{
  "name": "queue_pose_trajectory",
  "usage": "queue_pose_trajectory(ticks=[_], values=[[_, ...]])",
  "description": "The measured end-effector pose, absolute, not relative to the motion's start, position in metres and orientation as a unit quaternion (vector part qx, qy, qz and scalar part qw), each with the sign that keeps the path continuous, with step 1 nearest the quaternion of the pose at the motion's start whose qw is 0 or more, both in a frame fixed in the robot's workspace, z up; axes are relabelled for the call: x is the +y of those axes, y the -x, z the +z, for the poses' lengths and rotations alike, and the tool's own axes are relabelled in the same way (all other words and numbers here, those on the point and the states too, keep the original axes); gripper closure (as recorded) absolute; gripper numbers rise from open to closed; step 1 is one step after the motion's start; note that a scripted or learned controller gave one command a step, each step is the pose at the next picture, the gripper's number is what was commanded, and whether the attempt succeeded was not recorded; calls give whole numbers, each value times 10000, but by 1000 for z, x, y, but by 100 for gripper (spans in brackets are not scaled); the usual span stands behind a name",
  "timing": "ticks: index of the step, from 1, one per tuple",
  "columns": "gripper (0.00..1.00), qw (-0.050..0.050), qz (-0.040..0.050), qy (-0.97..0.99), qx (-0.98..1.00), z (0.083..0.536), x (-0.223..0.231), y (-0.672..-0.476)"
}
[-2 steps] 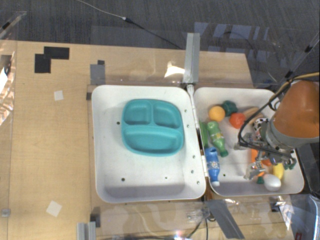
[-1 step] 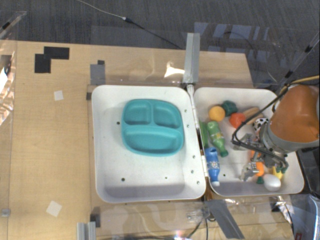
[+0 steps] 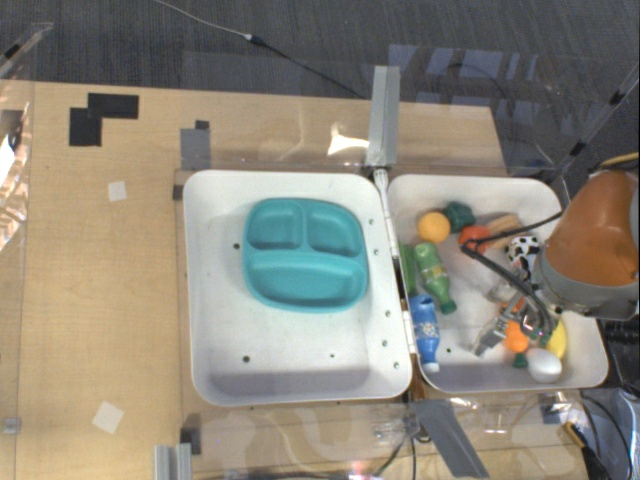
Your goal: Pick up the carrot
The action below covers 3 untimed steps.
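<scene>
Gripper (image 3: 503, 330): low in right bin (image 3: 470, 368), fingers astride the carrot (image 3: 515, 338); whether they actually clamp it cannot be told. Carrot: near bin's front right, beside white egg (image 3: 544, 364) and yellow piece (image 3: 557, 341). Left bin (image 3: 215, 288): teal tray (image 3: 304, 254).

Probably robot lab: wooden bench (image 3: 90, 298), two white bins (image 3: 215, 298), cabling (image 3: 180, 13).

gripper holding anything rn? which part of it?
Cannot be told. The gripper is low in the right white bin, right against the small orange carrot, but the view is too cluttered to confirm a hold.
</scene>
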<state>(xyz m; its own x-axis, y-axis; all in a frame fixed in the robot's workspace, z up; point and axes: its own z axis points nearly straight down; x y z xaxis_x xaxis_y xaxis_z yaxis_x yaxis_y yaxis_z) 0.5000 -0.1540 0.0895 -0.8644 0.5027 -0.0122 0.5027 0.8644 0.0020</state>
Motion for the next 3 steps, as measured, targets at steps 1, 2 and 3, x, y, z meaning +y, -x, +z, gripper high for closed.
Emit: queue_pose_trajectory(ticks=[1, 2, 3], values=[[0, 91, 1, -3082, 9513, 90, -126, -492], [100, 137, 15, -3047, 9523, 102, -125, -496], [100, 181, 19, -3014, 9533, 114, -124, -499]])
